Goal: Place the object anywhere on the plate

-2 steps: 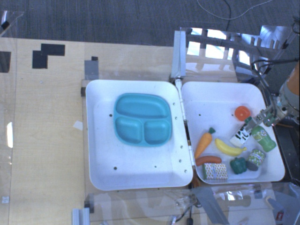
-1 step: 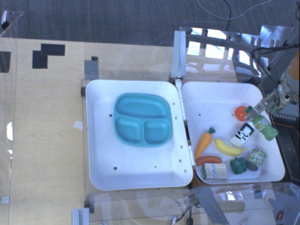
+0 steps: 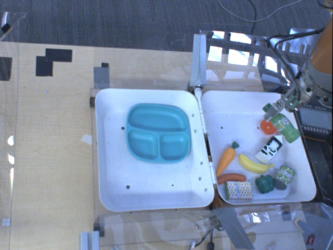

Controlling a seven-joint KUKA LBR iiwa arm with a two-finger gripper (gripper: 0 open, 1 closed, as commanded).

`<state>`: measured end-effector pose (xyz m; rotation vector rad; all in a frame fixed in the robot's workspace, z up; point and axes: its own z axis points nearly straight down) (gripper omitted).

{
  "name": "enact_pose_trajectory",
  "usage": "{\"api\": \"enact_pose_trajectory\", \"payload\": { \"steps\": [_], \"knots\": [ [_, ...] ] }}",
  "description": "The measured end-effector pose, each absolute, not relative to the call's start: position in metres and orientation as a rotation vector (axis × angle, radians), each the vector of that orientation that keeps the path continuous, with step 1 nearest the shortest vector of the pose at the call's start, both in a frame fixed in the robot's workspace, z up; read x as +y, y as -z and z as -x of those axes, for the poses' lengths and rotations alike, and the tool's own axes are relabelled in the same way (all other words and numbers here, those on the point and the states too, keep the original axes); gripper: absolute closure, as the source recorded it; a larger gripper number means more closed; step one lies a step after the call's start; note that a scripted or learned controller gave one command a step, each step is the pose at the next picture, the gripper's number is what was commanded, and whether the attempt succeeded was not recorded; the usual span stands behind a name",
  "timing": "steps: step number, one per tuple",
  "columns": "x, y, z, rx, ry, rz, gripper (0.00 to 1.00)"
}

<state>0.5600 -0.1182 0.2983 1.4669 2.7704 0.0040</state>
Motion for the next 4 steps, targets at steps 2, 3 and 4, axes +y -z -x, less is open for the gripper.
{"api": "enact_pose_trajectory", "payload": {
  "steps": [2, 3, 4],
  "knots": [
    [-0.158, -0.29, -0.525, 2.886, -0.002, -1.223, 1.0],
    [-0.166, -0.319, -0.488, 2.939, -0.001, -1.083, 1.0],
    [-0.193, -0.295, -0.488, 2.944, 0.0, -1.072, 1.0]
  ]
}}
